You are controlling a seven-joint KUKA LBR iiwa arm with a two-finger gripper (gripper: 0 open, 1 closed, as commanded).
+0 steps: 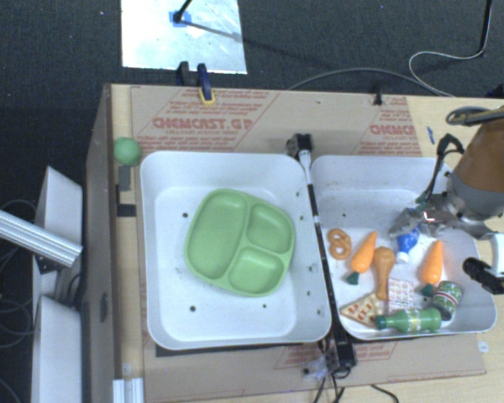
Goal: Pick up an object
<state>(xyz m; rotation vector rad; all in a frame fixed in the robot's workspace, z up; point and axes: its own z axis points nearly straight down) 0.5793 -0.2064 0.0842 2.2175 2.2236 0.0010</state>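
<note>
The right bin (361, 187) holds several toy foods. A pretzel (339, 242) lies beside an orange carrot (364, 253) and a brown drumstick-like piece (384, 267). A second carrot (432, 263), a small can (445, 295), a green bottle (412, 319) and a pizza slice (363, 311) sit toward the front. My gripper (413, 222) hangs low over the bin's right middle, just above a small blue and white item (406, 243). I see nothing lifted off the bin floor.
The left bin (176, 309) carries a green divided plate (239, 242). A divider rail (315, 225) runs between the bins. A green ball (127, 150) rests on the bench at the far left. The grey arm (487, 170) enters from the right.
</note>
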